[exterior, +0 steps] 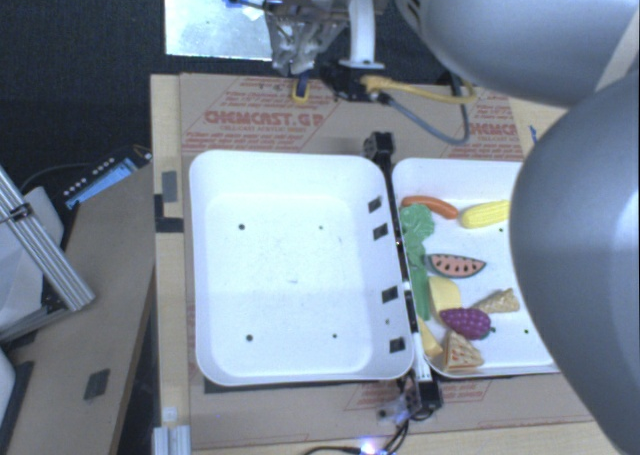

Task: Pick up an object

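Above the bins: we see the gripper (297, 55) hovering; whether its fingers are spread, we cannot tell.
Right bin (500, 361): holds corn (484, 213), watermelon (456, 265), grapes (466, 321).

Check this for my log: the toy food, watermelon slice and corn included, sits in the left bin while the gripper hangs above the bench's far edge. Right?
Not quite. The camera view shows the watermelon slice and corn in the right bin, not the left bin. The gripper does hang above the bench's far edge.
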Robot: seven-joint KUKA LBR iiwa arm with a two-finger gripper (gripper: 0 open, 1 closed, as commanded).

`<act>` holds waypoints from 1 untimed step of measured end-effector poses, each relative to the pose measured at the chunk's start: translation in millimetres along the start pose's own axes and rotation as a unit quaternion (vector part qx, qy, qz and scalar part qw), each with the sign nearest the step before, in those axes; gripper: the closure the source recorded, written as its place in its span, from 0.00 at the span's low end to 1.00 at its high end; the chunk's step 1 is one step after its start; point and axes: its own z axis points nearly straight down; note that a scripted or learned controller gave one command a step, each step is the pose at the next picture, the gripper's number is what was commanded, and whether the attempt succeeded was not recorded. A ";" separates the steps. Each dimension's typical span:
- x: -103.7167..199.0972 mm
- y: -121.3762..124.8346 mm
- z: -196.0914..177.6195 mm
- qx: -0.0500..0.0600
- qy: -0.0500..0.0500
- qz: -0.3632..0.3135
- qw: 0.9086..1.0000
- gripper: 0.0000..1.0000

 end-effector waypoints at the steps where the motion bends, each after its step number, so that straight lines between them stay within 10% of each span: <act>1: 0.5 -1.3 -5.8 0.000 0.000 -0.001 1.000 1.00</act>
